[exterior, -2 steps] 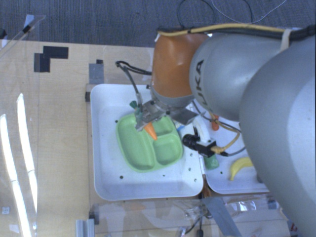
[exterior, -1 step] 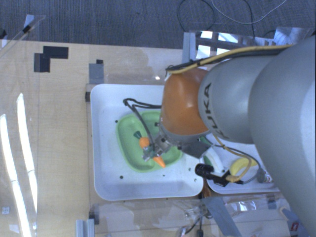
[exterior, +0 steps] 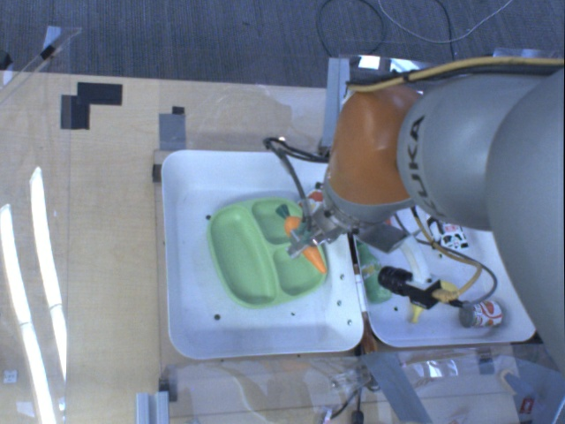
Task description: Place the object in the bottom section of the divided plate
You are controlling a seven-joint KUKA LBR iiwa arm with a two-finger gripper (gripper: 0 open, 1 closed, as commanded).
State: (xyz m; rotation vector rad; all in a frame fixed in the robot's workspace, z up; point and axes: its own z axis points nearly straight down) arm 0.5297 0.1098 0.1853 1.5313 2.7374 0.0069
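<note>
Camera view: how does the carrot (exterior: 312, 258) look?
— Small, orange, tapered. It lies at 4 o'clock on the green divided plate (exterior: 243, 254), just under the end effector (exterior: 307, 235). Clenched or released, I cannot tell.
— Room around it?
— Open white floor of the left bin (exterior: 190, 263) at the plate's 6 and 9 o'clock. The right bin (exterior: 516, 325) holds a can (exterior: 481, 314) at its 5 o'clock.

Light green divided plate (exterior: 252, 259), white bin (exterior: 190, 237). Orange object (exterior: 314, 260) at the plate's 3 o'clock edge. Grey arm (exterior: 481, 140), orange band (exterior: 371, 157). Red-and-white can (exterior: 484, 314) at 5 o'clock in the white second bin (exterior: 516, 329).
</note>
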